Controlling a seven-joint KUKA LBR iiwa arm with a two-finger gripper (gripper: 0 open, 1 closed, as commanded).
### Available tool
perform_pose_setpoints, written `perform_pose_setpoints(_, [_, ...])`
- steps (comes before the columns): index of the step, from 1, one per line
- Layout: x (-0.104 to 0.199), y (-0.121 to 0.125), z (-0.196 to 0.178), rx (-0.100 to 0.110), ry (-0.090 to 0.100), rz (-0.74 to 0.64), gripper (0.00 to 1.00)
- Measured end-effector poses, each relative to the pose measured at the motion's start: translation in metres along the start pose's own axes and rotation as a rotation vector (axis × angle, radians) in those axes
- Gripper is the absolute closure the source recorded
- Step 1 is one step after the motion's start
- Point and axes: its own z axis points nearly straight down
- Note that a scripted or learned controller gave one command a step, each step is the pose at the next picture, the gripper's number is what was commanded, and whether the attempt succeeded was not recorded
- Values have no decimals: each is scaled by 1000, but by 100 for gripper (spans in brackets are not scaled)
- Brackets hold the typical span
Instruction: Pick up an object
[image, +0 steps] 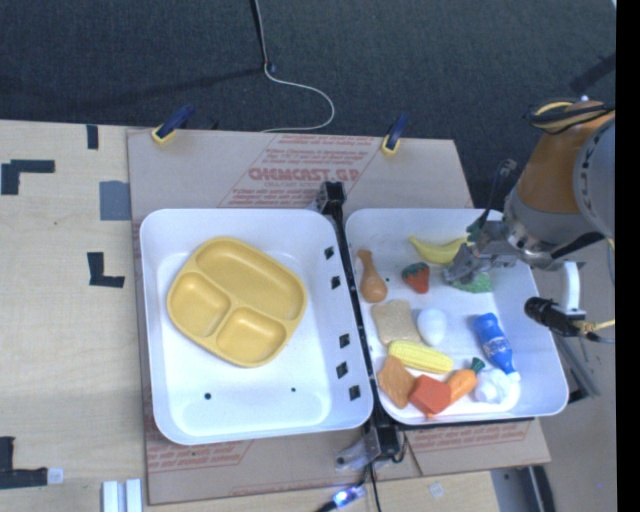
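The right bin (540, 330) holds several toy foods: a banana (436, 247), a strawberry (417, 277), a chicken drumstick (371, 279), a slice of bread (396, 321), a white egg (432, 324), a corn cob (420, 356), orange and red pieces (420, 388), a carrot (463, 382) and a blue bottle (492, 343). My gripper (467, 262) is low over the bin's far right part, right of the banana, above a green item (478, 283) that it partly hides.
The left bin (165, 330) carries a yellow divided plate (236, 300). The arm (560, 190) reaches in from the right over the right bin's rim. Both bins rest on a cardboard sheet (290, 175) held by clamps.
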Motion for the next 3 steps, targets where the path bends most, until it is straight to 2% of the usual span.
perform_pose_setpoints(1, [-4,5,-61,-2,-1,-1,100])
perform_pose_setpoints(2, [-3,6,-79,2,1,-1,100])
perform_pose_setpoints(3, [47,-4,-87,4,2,-5,100])
